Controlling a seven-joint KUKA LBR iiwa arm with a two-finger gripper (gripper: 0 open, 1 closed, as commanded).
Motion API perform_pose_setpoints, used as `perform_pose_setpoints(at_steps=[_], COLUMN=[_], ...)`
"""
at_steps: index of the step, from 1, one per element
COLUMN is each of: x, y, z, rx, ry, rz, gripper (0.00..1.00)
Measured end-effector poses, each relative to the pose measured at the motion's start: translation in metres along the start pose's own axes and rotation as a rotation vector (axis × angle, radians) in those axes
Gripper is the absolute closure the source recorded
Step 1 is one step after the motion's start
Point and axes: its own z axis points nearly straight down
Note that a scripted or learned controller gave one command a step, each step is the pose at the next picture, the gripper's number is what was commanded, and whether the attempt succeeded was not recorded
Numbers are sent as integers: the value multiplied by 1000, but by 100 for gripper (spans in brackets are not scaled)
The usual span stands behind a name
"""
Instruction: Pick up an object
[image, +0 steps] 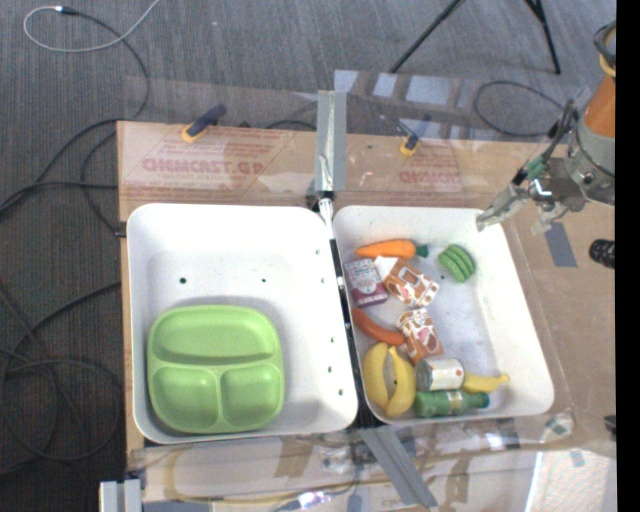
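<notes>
Nearest you, a strip of clear tape runs along the bench's (240, 150) front edge, and the brown board under it carries both white bins. In the left bin (200, 232) a green divided plate (215, 367) sits in the near left corner. Grey carpet surrounds the bench, with black cables looping across it on the left and at the far side, where two orange clamps (203, 122) grip the board's far edge.

In the right bin (500, 310) you see the clutter packed toward the near and left sides. A dark green bottle (450, 403) lies along the near edge, with a large banana (388, 378), a small can (438, 374) and a small yellow banana (487, 381) just behind it. Further back lie two red and white packets (420, 335), a red sausage shape (378, 327) and a purple and white packet (365, 280). An orange carrot (388, 249) lies at the far edge. Beside it, toward the far right corner, sits a small round green object (458, 262) with dark ridges, standing free of the others.

The gripper (492, 215) hangs over the bin's far right corner, at the rim. Whether it is open or closed you cannot tell, and you can see nothing held in it. The round green object lies closest, just nearward and left of the tip, apart from it
</notes>
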Motion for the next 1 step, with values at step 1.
perform_pose_setpoints(at_steps=[1], x=[62], y=[-12], z=[91], rx=[1], ry=[0], rz=[-67], gripper=[0])
